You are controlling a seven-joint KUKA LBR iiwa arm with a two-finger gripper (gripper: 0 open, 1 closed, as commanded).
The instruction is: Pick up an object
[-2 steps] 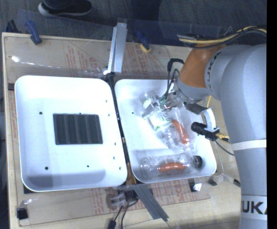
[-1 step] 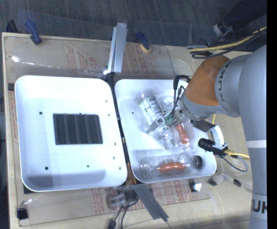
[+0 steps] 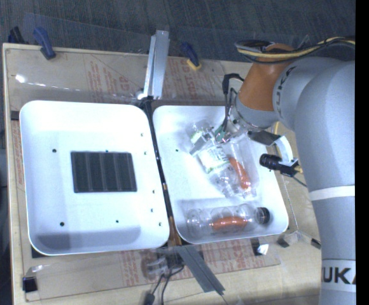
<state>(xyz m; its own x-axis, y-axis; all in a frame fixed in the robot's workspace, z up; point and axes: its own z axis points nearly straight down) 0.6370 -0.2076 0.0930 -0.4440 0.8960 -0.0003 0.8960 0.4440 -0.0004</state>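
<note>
The right bin [image 3: 172, 170] holds a heap of clear plastic items. A clear bottle [image 3: 226, 219] with an orange piece inside and a dark cap lies along the bin's front wall. A clear packet [image 3: 235, 170] with an orange item lies in the middle, and a crumpled clear wrapper with green print [image 3: 205, 140] lies behind it. My gripper [image 3: 224, 132] reaches down from the orange-banded wrist [image 3: 261, 88] into the back of the right bin, right at the wrapper heap. The arm hides its fingers.
The left bin [image 3: 44, 170] has a dark ribbed rectangular block [image 3: 104, 171] in its middle. A metal divider bar [image 3: 154, 65] stands between the bins at the back. Blue clamps [image 3: 43, 41] hold the board's far edge. The grey arm [image 3: 324, 138] covers the bench's right side.
</note>
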